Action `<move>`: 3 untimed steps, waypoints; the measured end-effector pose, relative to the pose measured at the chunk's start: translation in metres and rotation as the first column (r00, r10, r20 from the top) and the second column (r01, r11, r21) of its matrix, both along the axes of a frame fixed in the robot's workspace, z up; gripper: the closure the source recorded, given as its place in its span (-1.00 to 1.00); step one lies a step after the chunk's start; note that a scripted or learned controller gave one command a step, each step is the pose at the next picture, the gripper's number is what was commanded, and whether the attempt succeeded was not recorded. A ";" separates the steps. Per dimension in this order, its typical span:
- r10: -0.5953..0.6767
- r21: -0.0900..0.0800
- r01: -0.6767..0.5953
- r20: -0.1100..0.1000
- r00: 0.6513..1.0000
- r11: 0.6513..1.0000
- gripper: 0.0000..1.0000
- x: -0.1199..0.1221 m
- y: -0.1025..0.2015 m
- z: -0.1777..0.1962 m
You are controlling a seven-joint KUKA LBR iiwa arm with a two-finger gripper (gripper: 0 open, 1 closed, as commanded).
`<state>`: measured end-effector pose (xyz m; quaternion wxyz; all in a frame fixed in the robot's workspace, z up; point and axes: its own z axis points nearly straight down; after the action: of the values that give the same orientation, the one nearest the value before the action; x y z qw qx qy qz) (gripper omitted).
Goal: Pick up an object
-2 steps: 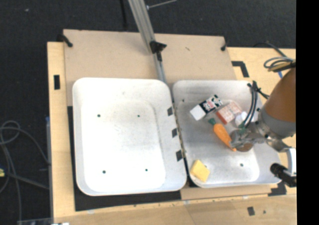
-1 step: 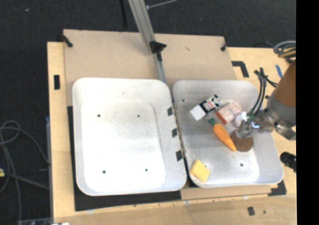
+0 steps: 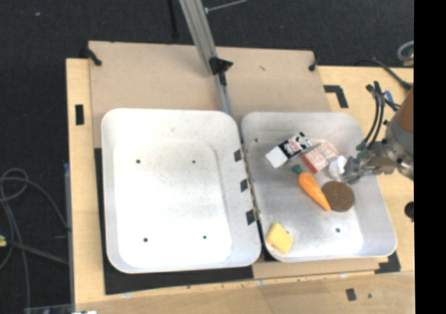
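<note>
Camera view puts my gripper [image 3: 352,170] low at the right bin's [image 3: 373,236] right side, beside the brown disc [image 3: 339,195]; I cannot tell its jaw state. I'd target the orange carrot [image 3: 315,191] mid-bin, touching that disc: probably light, stiff and smooth, best pinched across its thick end.

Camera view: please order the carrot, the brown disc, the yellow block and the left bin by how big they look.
1. Left bin, by far the largest.
2. Carrot and brown disc: look alike, so not ranked.
3. Yellow block, smallest, though only slightly.
</note>
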<state>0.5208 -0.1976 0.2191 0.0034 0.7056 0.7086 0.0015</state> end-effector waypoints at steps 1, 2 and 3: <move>0.003 0.003 -0.003 -0.004 1.000 1.000 1.00 0.019 0.046 -0.003; 0.004 0.003 -0.004 -0.003 1.000 1.000 1.00 0.030 0.089 0.007; 0.005 0.004 -0.005 -0.004 1.000 1.000 1.00 0.047 0.142 0.019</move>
<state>0.5676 -0.0558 0.2383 0.0006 0.7040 0.7102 0.0015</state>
